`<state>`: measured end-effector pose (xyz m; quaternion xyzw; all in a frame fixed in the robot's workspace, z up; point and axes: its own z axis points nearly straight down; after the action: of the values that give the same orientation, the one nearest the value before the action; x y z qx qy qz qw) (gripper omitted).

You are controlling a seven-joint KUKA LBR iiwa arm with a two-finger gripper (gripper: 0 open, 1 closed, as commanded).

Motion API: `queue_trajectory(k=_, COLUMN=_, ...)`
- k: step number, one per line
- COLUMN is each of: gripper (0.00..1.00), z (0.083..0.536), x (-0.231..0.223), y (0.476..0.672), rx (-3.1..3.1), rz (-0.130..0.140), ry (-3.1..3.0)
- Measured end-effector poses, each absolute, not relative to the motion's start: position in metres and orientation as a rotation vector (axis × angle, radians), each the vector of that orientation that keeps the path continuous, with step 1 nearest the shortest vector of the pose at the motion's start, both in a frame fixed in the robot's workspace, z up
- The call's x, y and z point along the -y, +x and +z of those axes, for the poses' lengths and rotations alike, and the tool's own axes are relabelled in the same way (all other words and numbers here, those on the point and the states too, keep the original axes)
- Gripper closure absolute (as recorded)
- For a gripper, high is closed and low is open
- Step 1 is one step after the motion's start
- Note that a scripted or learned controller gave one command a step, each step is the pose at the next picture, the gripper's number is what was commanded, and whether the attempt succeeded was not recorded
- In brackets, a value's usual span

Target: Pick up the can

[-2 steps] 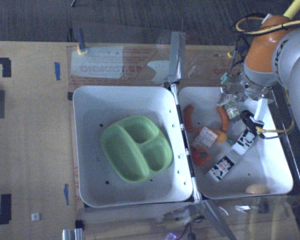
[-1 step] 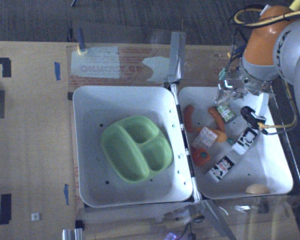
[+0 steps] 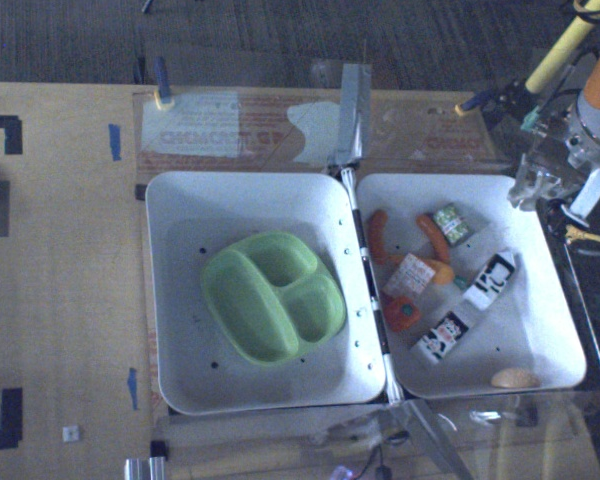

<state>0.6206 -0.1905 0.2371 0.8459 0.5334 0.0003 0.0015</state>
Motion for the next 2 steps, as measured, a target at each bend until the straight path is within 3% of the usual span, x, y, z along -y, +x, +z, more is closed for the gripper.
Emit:
queue_trajectory(k=1, gripper=0.00, z=0.237, x=0.190, y=0.621, rx=-1.675, rz=0.001, ry=2.655)
queue_trajectory(k=2, gripper=0.00, z=0.162, x=0.136, y=0.588, rx=-1.806, rz=-0.002, ry=2.573)
